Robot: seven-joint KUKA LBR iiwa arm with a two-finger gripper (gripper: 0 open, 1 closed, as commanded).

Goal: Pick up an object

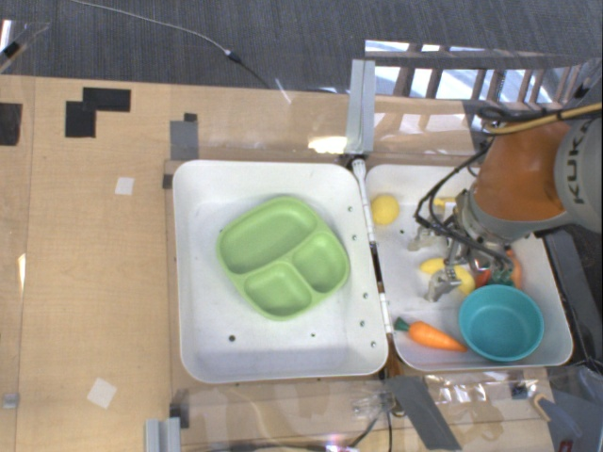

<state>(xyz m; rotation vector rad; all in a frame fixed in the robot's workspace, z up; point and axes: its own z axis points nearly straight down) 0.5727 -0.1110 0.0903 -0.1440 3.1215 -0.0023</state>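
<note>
The bench (85, 281) carries two white bins side by side. The left bin (203, 347) holds a green plate (283, 255) with three compartments, lying a little turned in the middle of the bin. The grey arm (523, 182) with its orange band reaches into the right bin (415, 351) from the right side. In this bin, a blue bowl (501, 321) stands at the near right corner, and an orange carrot (431, 335) lies just beside it on the left, along the near wall. A yellow lemon (384, 209) rests near the wall between the bins. The gripper (450, 276) is low over a small yellow thing (433, 266) in the middle of the bin; whether it is released or clenched I cannot tell.
</note>
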